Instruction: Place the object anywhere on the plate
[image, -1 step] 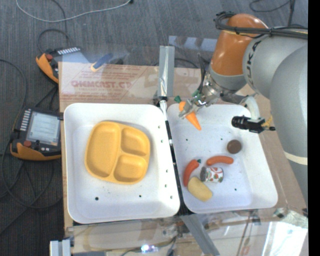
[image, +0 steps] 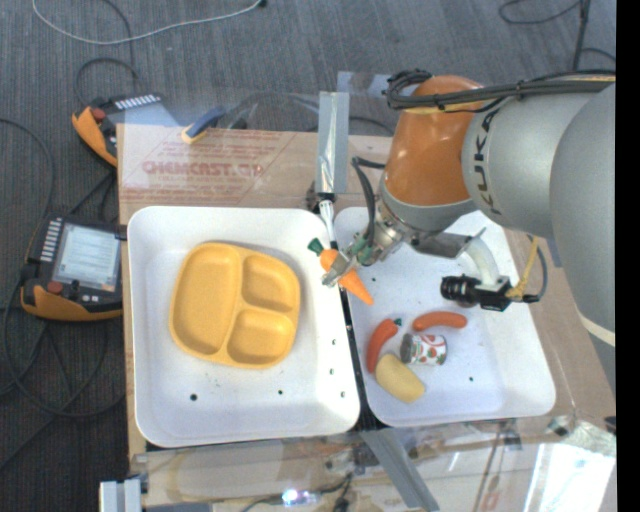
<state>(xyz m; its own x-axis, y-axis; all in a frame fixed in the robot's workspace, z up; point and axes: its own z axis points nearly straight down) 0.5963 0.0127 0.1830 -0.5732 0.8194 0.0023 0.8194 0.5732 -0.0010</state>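
One carrot (image: 347, 276) over adjoining bin rims, beside yellow plate (image: 237, 304).

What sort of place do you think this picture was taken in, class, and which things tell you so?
Probably a robotics lab: a grey and orange arm reaches over two white bins, a handheld control pendant lies on the carpet, and loose cables trail about.

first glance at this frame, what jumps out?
The big grey and orange arm coming in from the right, its pincer over the seam between the two bins with a toy carrot at its tip. Next, the yellow sectioned plate in the left bin. The right bin holds a cluster of toy foods near its front.
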